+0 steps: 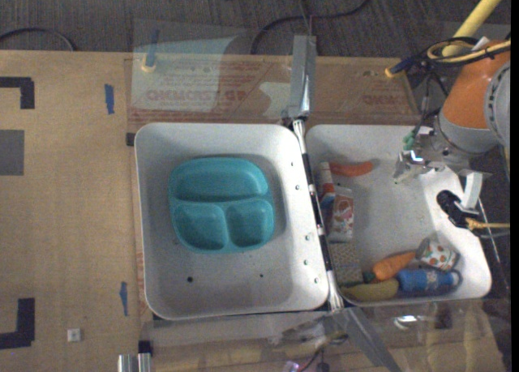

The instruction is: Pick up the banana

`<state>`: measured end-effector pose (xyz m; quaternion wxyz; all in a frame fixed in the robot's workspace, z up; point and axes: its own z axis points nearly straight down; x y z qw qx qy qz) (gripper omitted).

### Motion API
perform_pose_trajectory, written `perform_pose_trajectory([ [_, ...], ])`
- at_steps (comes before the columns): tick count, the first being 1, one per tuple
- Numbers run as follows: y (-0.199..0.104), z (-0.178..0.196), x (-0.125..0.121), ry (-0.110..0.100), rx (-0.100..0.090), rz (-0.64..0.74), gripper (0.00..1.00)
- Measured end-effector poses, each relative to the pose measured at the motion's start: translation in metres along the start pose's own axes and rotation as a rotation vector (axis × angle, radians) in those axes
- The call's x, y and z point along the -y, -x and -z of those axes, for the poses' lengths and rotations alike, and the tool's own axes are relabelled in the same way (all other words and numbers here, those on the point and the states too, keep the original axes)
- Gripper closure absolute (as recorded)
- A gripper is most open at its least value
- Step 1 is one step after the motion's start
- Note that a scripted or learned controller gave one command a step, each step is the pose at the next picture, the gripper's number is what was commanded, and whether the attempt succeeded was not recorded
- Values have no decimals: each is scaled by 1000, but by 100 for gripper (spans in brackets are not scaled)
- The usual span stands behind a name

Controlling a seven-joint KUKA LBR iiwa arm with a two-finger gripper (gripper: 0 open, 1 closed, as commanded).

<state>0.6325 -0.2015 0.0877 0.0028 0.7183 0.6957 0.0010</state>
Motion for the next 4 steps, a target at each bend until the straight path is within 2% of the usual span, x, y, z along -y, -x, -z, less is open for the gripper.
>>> perform_pose_trajectory([
  [1, -72, 2, 27, 1, -2, -308, 100],
  [2, -28, 25, 6, -5, 0, -446, 100],
  [3, -100, 0, -33, -1, -1, -769, 100],
  [4, -22, -1, -26, -4, 1, -1027, 100],
])
